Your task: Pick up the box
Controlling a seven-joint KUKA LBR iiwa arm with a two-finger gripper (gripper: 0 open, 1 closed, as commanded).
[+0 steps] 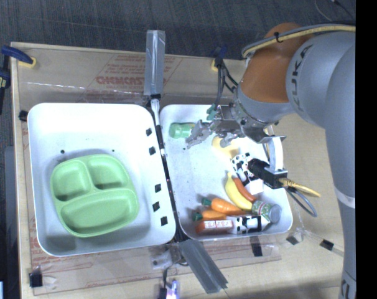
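Tool (pixel 229 128) sat low over the far edge of the right bin (pixel 182 167), near a green bottle (pixel 181 130); couldn't tell its opening or whether it gripped anything. Box (pixel 216 226), red/orange w/ a label, lay flat along that bin's near wall, touching a carrot (pixel 221 205) & just beside a banana (pixel 236 194). Left bin (pixel 39 120) carried a green divided plate (pixel 94 194).

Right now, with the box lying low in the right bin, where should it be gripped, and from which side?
Probably the red box is best taken across its narrow width, near the middle, coming straight down. It lies flat and lengthwise along the bin's near wall, with a carrot close on its far side, so finger room looks tight.
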